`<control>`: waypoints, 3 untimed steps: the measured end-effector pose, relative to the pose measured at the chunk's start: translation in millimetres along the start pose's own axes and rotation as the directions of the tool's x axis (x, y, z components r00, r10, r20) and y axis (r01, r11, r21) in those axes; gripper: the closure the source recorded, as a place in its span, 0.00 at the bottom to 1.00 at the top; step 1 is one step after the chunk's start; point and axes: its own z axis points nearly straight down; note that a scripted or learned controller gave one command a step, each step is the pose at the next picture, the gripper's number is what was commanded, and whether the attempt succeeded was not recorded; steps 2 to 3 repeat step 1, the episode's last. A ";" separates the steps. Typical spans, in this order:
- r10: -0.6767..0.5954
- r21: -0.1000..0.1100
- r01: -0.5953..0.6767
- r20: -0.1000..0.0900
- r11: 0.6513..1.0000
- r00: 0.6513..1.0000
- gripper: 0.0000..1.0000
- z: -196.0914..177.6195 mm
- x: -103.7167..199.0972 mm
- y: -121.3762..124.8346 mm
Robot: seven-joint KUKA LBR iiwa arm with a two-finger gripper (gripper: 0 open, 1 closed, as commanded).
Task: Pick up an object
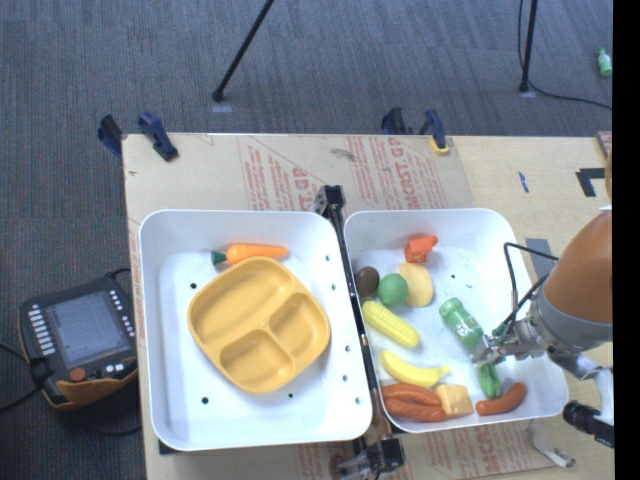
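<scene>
Camera view — right bin point(470, 218), near its right edge: green bottle point(461, 322), light, rigid, slick plastic, I judge; best grasped across its body. My gripper point(497, 348) sits just beside it — whether open or closed, I cannot tell.

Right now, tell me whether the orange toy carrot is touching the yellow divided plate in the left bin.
Touching, it seems. The camera view shows the orange toy carrot lying along the yellow divided plate at its upper rim, with no white bin floor visible between them.
</scene>
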 end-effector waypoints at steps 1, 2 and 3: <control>-0.248 0.004 0.249 -0.003 0.969 0.969 1.00 -109.2 62.5 4.5; -0.248 0.004 0.249 -0.003 0.969 0.969 1.00 -109.2 62.5 4.5; -0.248 0.004 0.249 -0.003 0.969 0.969 1.00 -109.2 62.5 4.5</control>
